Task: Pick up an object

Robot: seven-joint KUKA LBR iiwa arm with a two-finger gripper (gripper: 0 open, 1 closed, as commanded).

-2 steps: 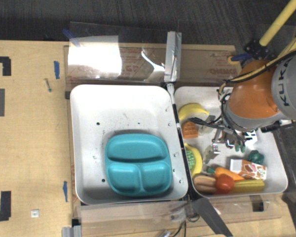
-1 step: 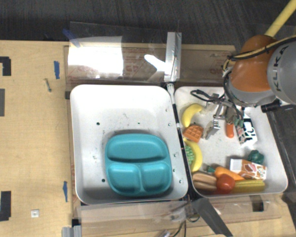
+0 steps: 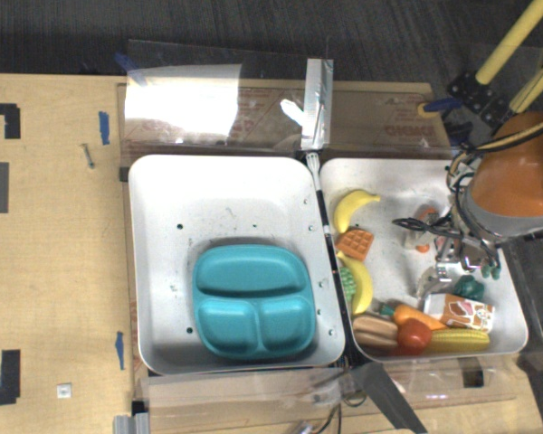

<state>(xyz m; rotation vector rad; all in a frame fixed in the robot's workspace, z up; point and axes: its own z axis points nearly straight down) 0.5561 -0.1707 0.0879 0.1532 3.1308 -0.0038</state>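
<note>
Wooden tabletop bearing two shallow white bins: left bin with a teal three-compartment plastic tray; right bin with the tool, grip state indeterminable, above toy foods including two yellow bananas, a waffle and a tomato.

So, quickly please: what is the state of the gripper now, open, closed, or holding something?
Gripper: cannot be told; it is low over the right bin.
</note>
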